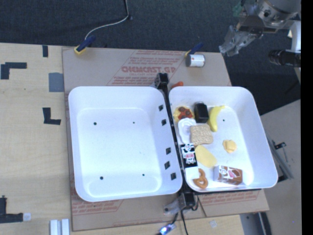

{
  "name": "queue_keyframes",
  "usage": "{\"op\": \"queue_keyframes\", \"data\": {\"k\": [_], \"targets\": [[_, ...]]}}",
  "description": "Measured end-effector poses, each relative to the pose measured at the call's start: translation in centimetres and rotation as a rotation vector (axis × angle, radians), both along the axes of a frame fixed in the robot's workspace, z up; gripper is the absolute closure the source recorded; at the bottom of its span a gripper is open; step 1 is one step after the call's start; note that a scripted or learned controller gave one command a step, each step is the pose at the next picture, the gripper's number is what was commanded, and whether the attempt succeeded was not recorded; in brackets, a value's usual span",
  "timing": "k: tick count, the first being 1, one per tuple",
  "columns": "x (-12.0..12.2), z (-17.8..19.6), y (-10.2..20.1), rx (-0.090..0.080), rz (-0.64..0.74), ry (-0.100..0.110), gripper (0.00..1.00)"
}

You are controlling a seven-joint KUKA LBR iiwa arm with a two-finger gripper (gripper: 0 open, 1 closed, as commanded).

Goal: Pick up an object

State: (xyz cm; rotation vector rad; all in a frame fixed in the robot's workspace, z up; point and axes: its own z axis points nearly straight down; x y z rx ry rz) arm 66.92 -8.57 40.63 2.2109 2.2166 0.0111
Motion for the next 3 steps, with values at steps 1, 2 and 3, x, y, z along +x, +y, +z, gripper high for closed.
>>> {"op": "queue_keyframes", "data": {"k": [1, 2, 3], "targets": [[-0.1, 9.3, -2.0, -0.001, -0.001, 0.001, 1.0], [-0.2, 13.1, -8.4, -0.002, -0.007, 0.008, 1.0], [-0.4, -13.5, -13.5, 0.005, -0.006, 0.03, 1.0]]}}
